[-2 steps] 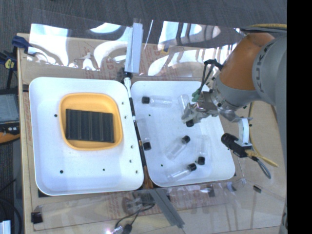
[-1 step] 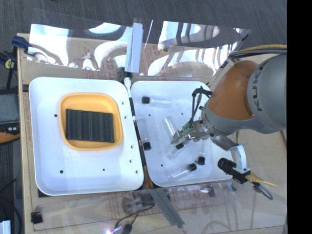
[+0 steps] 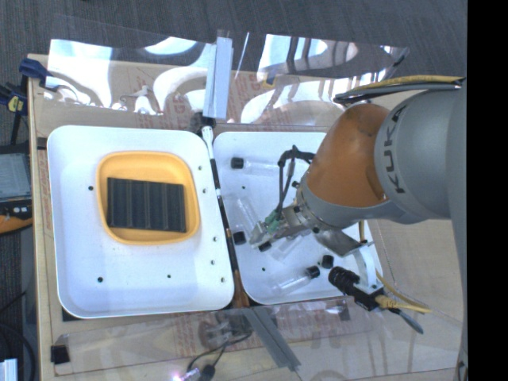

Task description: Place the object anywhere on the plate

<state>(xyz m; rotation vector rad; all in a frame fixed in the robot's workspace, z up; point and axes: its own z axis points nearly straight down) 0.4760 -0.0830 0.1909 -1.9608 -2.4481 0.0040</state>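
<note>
A yellow plate [image 3: 148, 197] with a dark ridged centre lies in the left white bin [image 3: 79, 276]. Several clear tubes with black caps lie in the right white bin [image 3: 254, 292]: one [image 3: 252, 164] near the far left corner, one [image 3: 244, 213] by the left wall, one [image 3: 298, 279] near the front. My gripper [image 3: 267, 233] is down in the right bin, just right of the tube by the left wall, with its tip over the bin floor. The grey and orange arm [image 3: 357, 165] hides the bin's right part.
The ridge between the two bins [image 3: 221, 213] separates the gripper from the plate. A black fitting with cables [image 3: 353, 284] sits at the right bin's front right corner. Clear panels and a metal rail [image 3: 216, 78] stand behind the bins.
</note>
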